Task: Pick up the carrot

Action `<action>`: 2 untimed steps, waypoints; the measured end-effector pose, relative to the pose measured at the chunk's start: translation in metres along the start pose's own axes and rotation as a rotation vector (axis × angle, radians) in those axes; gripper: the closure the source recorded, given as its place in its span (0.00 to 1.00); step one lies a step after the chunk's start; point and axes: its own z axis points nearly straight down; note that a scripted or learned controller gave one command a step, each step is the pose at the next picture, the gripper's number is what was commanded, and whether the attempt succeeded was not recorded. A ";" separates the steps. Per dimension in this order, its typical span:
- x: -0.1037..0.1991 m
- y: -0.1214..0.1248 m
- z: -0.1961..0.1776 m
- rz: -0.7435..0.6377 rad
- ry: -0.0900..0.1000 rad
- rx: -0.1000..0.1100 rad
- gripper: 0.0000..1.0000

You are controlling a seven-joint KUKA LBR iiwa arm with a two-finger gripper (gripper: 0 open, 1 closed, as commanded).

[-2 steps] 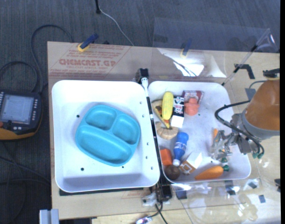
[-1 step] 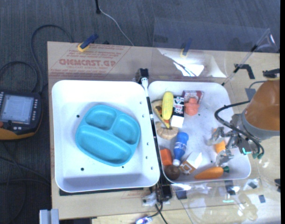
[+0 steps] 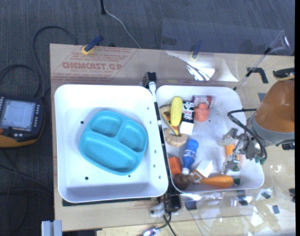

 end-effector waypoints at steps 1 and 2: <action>-0.004 0.001 -0.013 -0.001 -0.014 0.003 1.00; -0.004 0.001 -0.012 -0.001 -0.011 0.003 0.00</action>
